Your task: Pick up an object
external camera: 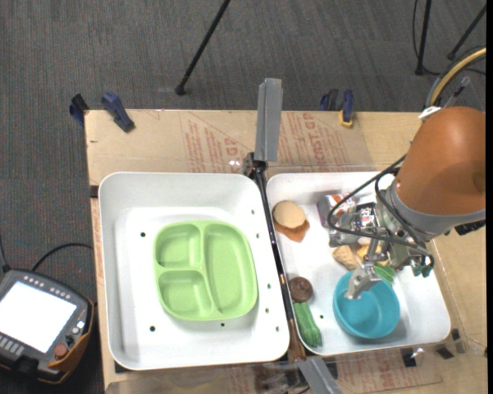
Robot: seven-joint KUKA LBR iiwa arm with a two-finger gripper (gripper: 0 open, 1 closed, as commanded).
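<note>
A grey KUKA arm [443, 167] with its orange band reaches in from the right over the right-hand bin [439, 322], one of two shallow white bins side by side on a cardboard-topped bench [197, 142]. Its gripper [362, 284] hangs at the far rim of a blue bowl [366, 309] that sits near the right bin's front right corner; whether the fingers are spread or closed cannot be told from this angle, and nothing is seen between them. Along the bin's left edge lie a bun-shaped toy [289, 216], a small brown round piece [300, 288] and, at the front left corner, a green cucumber-like toy [308, 325]. A tan piece [344, 257] rests just beside the gripper. The left bin [119, 220] carries a green divided tray [205, 269] at its centre.
</note>
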